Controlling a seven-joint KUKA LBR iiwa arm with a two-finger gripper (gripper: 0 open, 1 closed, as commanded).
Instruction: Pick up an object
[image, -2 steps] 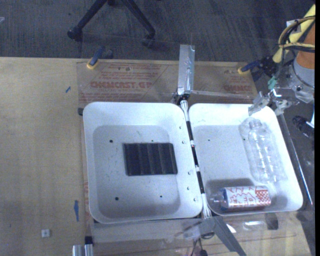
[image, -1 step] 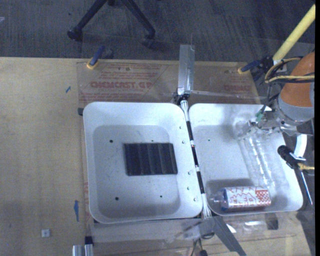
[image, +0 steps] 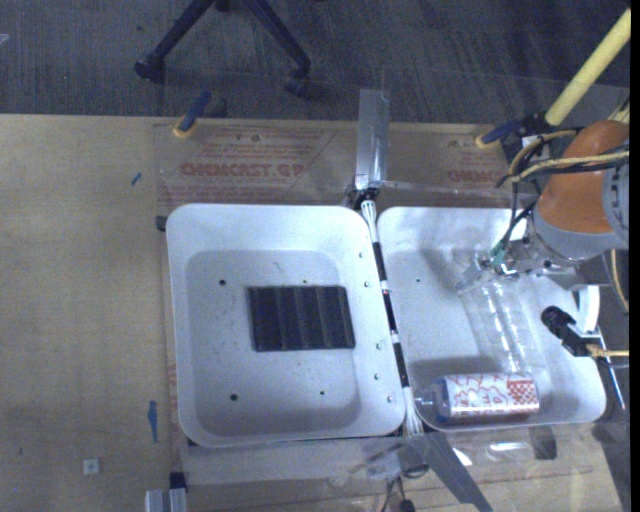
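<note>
Clear plastic bottle (image: 503, 318) lies in the right bin (image: 420, 250), long axis running from the gripper (image: 497, 262) at its neck end down toward the red-patterned can (image: 485, 395); whether the gripper is clamping anything, can't tell.

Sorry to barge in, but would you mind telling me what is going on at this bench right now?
A grey and orange robot arm reaches in from the right over the right bin, near a clear plastic bottle. A red-and-white patterned can lies along that bin's near edge. The left bin holds a dark ribbed panel.
</note>
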